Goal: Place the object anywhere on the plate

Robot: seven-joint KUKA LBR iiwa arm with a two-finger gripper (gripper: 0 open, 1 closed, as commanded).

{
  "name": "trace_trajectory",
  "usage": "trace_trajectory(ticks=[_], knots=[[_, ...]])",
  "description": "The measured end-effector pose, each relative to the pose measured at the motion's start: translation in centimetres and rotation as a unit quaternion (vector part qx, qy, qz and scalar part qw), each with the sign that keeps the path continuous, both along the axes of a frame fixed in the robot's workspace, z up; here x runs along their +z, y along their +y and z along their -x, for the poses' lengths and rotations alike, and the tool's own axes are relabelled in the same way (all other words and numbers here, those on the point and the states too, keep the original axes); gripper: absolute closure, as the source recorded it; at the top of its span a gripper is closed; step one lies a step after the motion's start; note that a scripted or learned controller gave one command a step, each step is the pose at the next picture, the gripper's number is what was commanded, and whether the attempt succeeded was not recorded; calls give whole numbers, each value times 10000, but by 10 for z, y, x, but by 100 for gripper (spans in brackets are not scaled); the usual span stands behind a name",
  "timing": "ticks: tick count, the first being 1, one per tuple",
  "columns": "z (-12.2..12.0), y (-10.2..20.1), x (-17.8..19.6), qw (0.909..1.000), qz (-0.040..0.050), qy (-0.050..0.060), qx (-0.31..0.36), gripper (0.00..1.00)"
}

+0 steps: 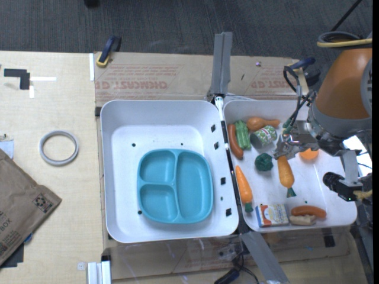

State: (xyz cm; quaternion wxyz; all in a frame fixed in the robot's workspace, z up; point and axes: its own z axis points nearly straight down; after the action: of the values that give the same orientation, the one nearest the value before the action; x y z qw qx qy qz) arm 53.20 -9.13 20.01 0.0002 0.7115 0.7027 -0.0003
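Note:
A blue plate (176, 186) with three compartments lies in the left white bin (118, 158), and nothing is on it. The right bin (340, 218) holds several toy foods. These include a carrot (286, 171), a dark green broccoli (264, 162), a green and white ball (265, 136), a red sausage (235, 141) and a green pepper (241, 135). My gripper (285, 147) hangs over the right bin, just above the carrot's top end and right of the broccoli. I see nothing held in it.
A second carrot (243, 185) lies along the right bin's left side. A small box (273, 215) and a hot dog (305, 213) sit at that bin's front. An orange piece (308, 154) lies under the wrist. A tape ring (59, 147) rests on the bench at left.

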Motion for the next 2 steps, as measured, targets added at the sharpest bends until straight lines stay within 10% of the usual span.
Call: trace_trajectory(ticks=[1, 2], knots=[[-24, 91, -10, 9944, 6, 17, -1058, 100], [22, 145, -10, 9991, 4, 25, -425, 100]])
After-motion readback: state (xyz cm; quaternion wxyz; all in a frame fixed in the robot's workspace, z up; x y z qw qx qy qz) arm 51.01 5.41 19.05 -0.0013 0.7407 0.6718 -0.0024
